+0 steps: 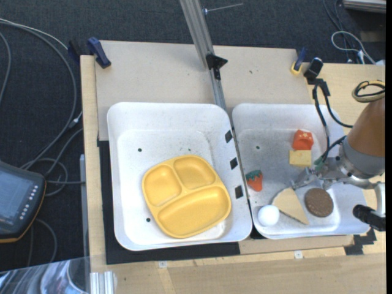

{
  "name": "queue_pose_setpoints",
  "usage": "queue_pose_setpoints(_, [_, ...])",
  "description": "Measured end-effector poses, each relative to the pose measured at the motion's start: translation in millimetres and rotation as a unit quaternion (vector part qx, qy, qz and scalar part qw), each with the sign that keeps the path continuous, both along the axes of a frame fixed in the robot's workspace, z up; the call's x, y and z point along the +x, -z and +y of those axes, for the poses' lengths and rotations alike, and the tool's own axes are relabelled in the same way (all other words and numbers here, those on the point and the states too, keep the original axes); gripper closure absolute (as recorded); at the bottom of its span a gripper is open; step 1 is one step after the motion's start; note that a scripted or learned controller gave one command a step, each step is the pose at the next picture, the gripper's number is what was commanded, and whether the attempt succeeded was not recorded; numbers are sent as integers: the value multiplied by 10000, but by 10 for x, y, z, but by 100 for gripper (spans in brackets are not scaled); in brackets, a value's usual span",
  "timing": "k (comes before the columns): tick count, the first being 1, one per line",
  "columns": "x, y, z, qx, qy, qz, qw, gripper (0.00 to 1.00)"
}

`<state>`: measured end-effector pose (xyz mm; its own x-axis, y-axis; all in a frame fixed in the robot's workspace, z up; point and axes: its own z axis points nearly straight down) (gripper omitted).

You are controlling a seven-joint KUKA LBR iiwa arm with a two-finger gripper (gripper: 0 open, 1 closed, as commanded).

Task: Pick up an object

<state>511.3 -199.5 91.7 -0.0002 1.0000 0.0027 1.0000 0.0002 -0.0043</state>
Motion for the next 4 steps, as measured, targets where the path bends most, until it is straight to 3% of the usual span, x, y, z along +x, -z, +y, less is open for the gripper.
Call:
queue_pose_setpoints(1, [11,-117,1,-1,-4,-20,10000,100])
queue_pose_setpoints(3, [3,-1257,-58,-28,-10,-59,10000,100])
queue_pose_setpoints(4, [288,-1306,377,-10,-35,-43,10000,100])
